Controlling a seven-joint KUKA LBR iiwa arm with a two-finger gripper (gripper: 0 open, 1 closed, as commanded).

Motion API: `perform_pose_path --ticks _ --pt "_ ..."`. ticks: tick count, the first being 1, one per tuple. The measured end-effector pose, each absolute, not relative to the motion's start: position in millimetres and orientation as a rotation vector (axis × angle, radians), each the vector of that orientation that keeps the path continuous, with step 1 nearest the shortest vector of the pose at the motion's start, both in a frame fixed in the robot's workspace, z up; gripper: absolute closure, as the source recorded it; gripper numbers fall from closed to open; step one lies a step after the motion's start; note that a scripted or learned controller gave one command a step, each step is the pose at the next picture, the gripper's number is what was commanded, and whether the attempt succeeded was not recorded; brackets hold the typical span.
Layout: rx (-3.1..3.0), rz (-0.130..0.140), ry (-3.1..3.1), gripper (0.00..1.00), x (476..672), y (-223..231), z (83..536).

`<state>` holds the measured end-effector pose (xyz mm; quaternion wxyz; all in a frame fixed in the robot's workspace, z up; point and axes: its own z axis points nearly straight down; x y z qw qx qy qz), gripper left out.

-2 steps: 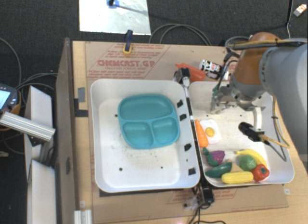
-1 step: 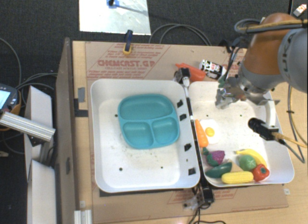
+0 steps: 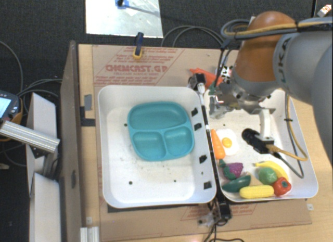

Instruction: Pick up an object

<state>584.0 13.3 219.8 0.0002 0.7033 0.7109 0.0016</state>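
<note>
The arm (image 3: 281,53) enters from 3 o'clock; whether its gripper (image 3: 218,103) is released or clenched cannot be told. The left bin (image 3: 112,183) holds a teal divided tray (image 3: 158,130). The right bin (image 3: 307,181) holds toy food at 6 o'clock: carrot (image 3: 217,144), fried egg (image 3: 226,141), corn (image 3: 255,191), tomato (image 3: 282,185). The arm hides that bin's 12 o'clock end.
</note>
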Motion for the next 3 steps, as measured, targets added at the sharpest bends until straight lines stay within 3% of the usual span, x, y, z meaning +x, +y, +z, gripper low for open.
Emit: perform_pose_path --ticks 1,2,3 --pt "2.225 0.001 2.216 1.0 552.3 -72.8 242.2" --pt "2.214 0.004 2.225 1.0 597.5 -42.0 193.9" --pt "2.212 0.004 2.228 1.0 618.6 10.5 184.5"
